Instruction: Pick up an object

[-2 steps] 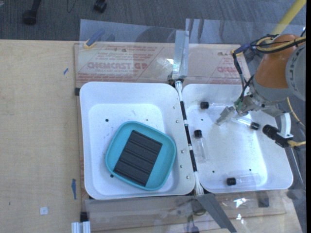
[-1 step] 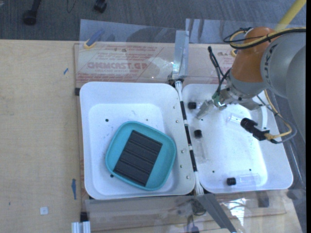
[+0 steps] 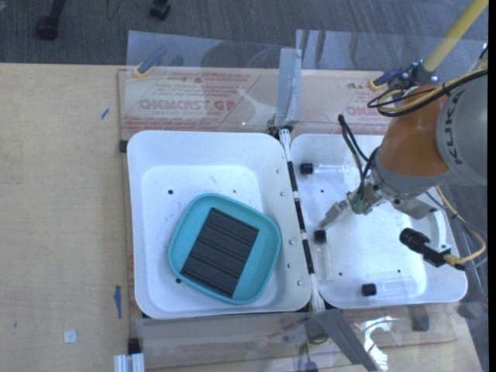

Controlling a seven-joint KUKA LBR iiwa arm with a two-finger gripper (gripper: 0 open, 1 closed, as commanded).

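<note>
A teal square dish (image 3: 263, 258) lies in the left bin (image 3: 147, 208), and a black ribbed slab (image 3: 222, 251) rests flat on it. My gripper (image 3: 332, 214) hangs low over the left part of the right bin (image 3: 449, 285), pointing down and to the left. It is close to a small black piece (image 3: 318, 236) by the dividing wall, with no object visibly in it. Two clear tubes with black caps lie in the right bin, one near the back (image 3: 322, 168) and one near the front (image 3: 380, 288).
The orange band and grey body of the arm (image 3: 418, 146) cover the back right of the right bin, with cables looping around them. A black cylindrical part (image 3: 415, 241) sticks out beside the wrist. Clear plastic sheets stand behind the bins (image 3: 232, 99).
</note>
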